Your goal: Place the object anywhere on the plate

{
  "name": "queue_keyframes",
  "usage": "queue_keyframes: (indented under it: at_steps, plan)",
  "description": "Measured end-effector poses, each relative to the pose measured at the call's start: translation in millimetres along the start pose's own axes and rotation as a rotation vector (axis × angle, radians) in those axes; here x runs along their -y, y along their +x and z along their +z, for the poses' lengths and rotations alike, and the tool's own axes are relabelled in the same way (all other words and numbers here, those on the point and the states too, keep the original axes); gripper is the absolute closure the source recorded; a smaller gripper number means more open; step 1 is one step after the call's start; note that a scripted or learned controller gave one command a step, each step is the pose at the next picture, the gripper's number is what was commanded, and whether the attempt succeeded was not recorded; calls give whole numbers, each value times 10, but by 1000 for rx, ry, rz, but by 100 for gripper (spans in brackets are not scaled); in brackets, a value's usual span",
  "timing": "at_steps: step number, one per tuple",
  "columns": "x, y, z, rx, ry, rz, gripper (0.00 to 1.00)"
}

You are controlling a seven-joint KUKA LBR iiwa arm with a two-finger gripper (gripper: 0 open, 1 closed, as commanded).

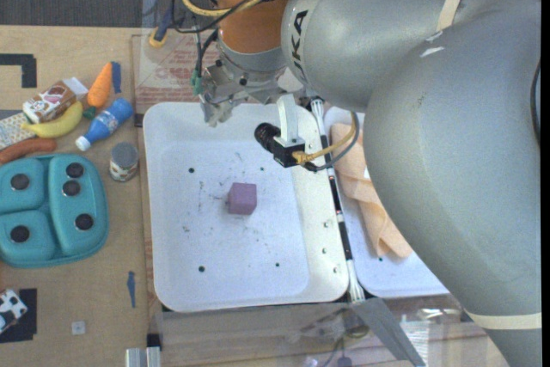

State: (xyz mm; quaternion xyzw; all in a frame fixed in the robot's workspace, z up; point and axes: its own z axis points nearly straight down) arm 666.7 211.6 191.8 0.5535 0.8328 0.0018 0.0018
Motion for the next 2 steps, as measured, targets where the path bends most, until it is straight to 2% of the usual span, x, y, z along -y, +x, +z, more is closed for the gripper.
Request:
queue_keyframes:
  at_steps: [2]
  plan:
    - [-21,76,295,-1,5,-114,100]
